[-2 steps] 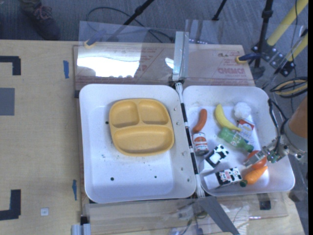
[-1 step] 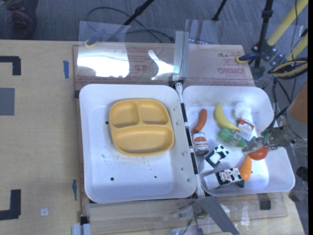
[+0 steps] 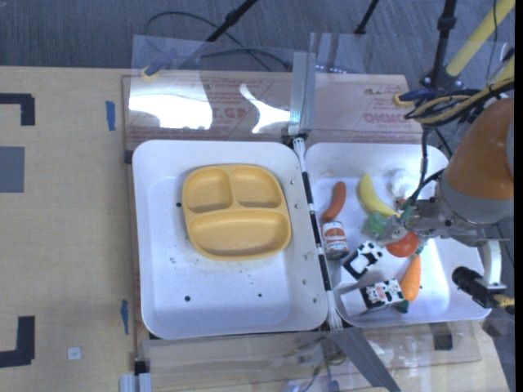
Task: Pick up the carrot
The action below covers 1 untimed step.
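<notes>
Here the left bin (image 3: 155,243) carries a yellow divided plate (image 3: 235,211). In the right bin (image 3: 433,305) the gripper (image 3: 406,221) hangs near a red tomato (image 3: 402,245) — jaw state cannot be told — and the carrot (image 3: 411,278) lies just below the tomato, beside a small carton (image 3: 382,294).

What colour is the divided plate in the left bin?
Yellow-orange plate, clearest in the camera view.

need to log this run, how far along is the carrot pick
Nothing is done yet: the carrot lies loose in the right bin. In hand: the gripper hangs above the toys, just beyond the carrot's top end. Left: descend, grasp and lift.
</notes>
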Tool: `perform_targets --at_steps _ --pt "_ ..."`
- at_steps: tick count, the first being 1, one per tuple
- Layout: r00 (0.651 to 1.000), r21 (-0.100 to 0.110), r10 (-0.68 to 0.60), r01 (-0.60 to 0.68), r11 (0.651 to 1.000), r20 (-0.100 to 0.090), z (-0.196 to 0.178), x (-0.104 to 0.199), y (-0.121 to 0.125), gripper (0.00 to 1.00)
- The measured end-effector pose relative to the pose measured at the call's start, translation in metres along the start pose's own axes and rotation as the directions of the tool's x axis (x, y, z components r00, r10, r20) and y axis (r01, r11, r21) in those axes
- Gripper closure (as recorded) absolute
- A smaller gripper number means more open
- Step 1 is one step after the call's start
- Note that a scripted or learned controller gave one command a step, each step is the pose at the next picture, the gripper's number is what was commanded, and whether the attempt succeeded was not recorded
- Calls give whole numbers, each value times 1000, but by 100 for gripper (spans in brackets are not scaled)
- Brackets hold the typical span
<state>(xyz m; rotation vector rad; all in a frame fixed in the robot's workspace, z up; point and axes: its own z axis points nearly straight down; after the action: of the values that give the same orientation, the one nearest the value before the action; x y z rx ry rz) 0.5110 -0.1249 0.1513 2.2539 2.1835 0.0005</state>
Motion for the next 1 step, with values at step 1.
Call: perform_targets --at_steps 1 --pt "1000 0 0 0 1000 0 0 0 0 0"
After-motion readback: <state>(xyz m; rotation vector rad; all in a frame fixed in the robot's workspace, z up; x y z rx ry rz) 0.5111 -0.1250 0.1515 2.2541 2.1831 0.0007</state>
